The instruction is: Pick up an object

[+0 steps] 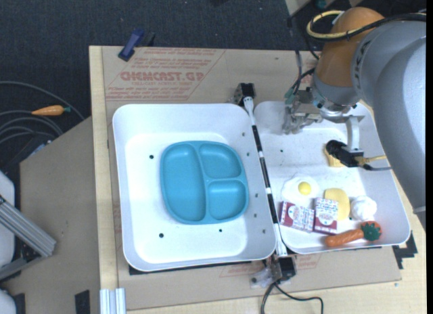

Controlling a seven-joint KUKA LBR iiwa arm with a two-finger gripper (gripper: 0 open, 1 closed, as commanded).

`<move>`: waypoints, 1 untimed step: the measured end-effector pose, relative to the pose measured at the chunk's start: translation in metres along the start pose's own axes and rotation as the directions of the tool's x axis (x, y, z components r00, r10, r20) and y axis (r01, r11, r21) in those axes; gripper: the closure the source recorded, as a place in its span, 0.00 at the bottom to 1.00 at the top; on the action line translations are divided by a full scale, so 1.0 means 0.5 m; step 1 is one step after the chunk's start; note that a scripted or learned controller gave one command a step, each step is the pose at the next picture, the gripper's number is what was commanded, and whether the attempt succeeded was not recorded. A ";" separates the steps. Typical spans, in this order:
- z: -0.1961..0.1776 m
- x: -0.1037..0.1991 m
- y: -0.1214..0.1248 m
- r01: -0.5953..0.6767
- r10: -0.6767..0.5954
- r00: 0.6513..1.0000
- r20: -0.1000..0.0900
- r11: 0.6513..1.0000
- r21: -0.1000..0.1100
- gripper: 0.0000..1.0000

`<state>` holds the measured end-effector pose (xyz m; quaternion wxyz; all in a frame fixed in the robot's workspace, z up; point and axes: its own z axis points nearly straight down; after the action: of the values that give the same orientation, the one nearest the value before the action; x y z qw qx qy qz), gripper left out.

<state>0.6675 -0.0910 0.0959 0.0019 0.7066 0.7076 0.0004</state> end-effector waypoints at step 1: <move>0.001 0.000 0.000 0.000 0.000 1.000 0.000 1.000 0.001 0.00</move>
<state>0.6672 -0.0909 0.0954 0.0015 0.7066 0.7076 0.0000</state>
